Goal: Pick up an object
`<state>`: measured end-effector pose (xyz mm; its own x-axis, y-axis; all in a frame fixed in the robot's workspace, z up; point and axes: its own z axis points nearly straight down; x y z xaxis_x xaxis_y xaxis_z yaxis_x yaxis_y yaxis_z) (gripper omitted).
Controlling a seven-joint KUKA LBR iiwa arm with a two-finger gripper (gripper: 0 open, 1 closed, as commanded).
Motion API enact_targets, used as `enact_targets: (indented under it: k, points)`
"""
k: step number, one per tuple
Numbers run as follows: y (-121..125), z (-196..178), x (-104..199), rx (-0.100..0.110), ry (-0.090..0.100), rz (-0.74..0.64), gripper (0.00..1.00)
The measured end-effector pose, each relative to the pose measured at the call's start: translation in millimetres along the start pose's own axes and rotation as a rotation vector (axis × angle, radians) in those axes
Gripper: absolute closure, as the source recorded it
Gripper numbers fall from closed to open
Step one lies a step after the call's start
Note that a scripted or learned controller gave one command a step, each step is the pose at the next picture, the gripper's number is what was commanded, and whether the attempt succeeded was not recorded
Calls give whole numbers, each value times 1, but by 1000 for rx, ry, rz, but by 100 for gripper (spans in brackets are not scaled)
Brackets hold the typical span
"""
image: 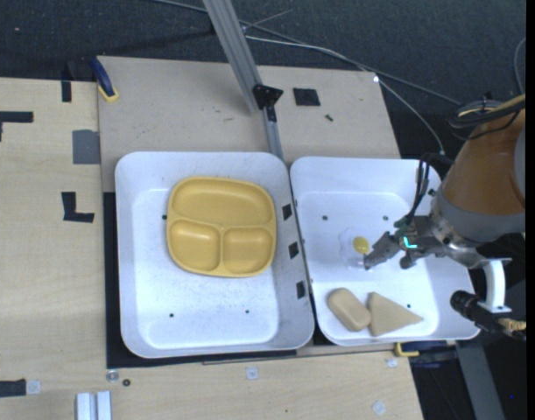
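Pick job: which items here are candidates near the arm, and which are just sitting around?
In play, right bin:
- small yellow piece, right by the gripper
- tan roll
- tan wedge

Lying about:
- yellow divided tray in left bin
- metal pole

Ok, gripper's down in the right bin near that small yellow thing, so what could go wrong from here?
The small yellow object sits just past the gripper, so a close could nudge it away rather than catch it. It also looks tiny against the fingers, so it may slip out. The two tan pieces, a rounded one and a wedge, lie close below in the right bin; a sweep that way could knock them.
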<state>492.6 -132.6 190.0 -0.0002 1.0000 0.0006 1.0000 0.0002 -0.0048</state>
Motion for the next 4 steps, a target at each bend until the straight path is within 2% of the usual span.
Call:
enact_targets:
  k: [1, 3, 4]
  points:
    - [0, -1, 0, -2, 0, 0, 0]
    - [-5, 96, -10, 2, 1, 2, 0]
    - [-5, 104, -10, -5, -2, 0, 0]
